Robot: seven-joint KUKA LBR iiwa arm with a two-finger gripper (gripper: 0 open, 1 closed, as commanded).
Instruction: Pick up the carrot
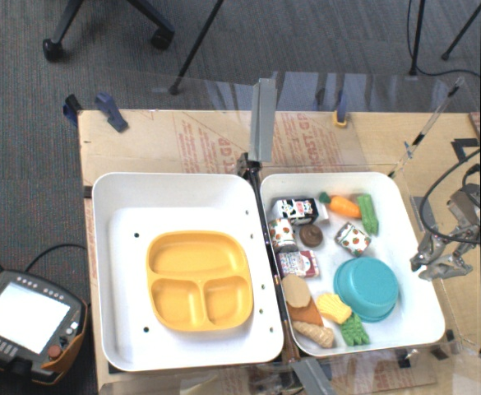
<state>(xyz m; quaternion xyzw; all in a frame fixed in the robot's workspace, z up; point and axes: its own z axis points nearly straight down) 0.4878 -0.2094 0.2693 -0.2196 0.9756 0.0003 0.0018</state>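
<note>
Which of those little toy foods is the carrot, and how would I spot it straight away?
Look in the right-hand white bin, along its far edge. The small orange toy carrot lies there, green-tipped at its left end, between a black-and-white milk carton and a green toy vegetable. It is the sole bright orange piece in that row.

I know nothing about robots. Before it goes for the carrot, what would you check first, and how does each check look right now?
1. Carrot in sight, near the far edge of the right bin: ok.
2. Nothing lying on top of the carrot: ok.
3. Room around it: not ok, green vegetable lies right beside it.
4. Gripper above the carrot: not ok, it sits at the bin's right edge.
5. Whether the jaws are open: cannot tell.
</note>
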